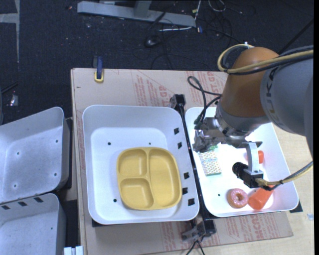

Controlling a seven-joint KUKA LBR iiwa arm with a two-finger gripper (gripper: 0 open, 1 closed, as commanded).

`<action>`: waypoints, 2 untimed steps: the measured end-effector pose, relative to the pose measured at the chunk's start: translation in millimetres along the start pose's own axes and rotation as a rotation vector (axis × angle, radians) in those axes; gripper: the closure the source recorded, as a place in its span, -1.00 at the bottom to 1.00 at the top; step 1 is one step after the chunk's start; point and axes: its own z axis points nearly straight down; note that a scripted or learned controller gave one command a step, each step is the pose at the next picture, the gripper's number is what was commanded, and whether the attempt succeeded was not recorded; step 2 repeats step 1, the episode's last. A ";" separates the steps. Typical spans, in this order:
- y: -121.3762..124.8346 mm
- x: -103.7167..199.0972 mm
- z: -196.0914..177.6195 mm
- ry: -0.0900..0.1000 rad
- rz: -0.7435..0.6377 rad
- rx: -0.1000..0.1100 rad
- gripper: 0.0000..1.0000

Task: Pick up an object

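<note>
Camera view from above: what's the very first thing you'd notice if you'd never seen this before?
Probably the big grey arm with its orange band, reaching in from the right over the right bin. Next, the yellow divided plate lying in the middle of the left bin. Then the pink donut beside an orange piece at the right bin's near edge.

A robotics lab bench, by the look of it.

A grey and orange arm [264,94] reaches over two white bins [94,149] on a bare board bench [134,79]; loose cables [164,30] and what may be a metal stand foot [134,12] lie on the dark speckled floor [40,50].
</note>
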 end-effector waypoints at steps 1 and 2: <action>13.7 53.8 11.0 0.000 0.000 0.000 1.00; 13.7 53.8 11.0 0.000 0.000 0.000 1.00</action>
